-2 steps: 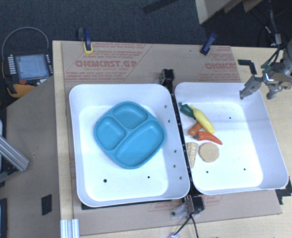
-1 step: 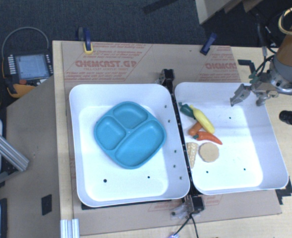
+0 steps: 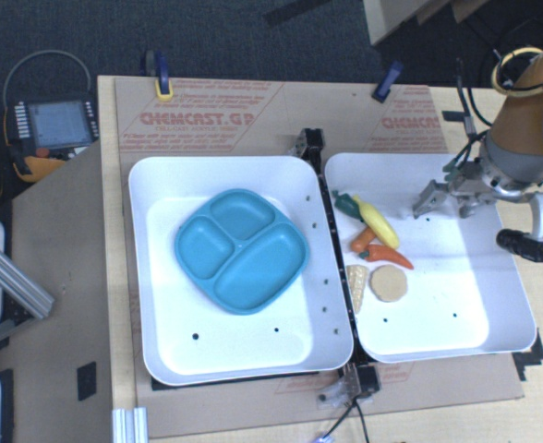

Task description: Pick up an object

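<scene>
Banana (image 3: 379, 222) lies at left side of right bin (image 3: 475, 335), among carrot (image 3: 364, 241), round cookie (image 3: 389, 284), cone (image 3: 356, 287); gripper (image 3: 450, 198) at right of frame hovers over bin's upper right, fingers spread, nothing between them; blue divided plate (image 3: 242, 249) sits in left bin (image 3: 161, 340).

We see two shallow white plastic bins side by side on the bench: the left bin (image 3: 151, 247) holds a blue three-compartment plastic plate (image 3: 242, 249) near its middle. In the right bin (image 3: 475, 330), close to the shared wall, lie a yellow toy banana (image 3: 379, 223), an orange toy carrot (image 3: 364, 241) below it, and a round tan disc (image 3: 389, 284) nearest us.
</scene>
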{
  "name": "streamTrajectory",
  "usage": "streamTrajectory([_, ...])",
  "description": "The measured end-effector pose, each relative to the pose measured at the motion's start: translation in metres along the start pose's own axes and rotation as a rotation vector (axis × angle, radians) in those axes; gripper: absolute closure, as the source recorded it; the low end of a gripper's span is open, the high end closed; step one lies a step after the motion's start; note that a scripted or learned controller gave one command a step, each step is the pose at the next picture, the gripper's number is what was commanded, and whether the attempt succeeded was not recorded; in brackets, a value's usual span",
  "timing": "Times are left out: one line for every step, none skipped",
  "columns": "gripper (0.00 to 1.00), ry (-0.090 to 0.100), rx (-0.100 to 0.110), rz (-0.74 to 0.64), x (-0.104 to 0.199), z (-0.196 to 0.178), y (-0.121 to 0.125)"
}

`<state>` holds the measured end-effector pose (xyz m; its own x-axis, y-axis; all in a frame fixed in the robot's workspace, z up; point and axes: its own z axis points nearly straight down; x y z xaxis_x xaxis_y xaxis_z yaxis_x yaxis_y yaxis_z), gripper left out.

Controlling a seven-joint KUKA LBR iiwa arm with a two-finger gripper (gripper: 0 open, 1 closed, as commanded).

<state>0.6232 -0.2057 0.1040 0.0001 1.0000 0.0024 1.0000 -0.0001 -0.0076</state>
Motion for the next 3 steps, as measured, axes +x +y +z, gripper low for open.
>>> streamTrajectory([1.0,-0.004,-0.01,-0.001,-0.001,-0.016,0.003])
streamTrajectory([1.0,-0.006,-0.016,-0.001,0.004,-0.079,0.001])
streamTrajectory([1.0,-0.005,-0.014,-0.001,0.003,-0.103,0.002])
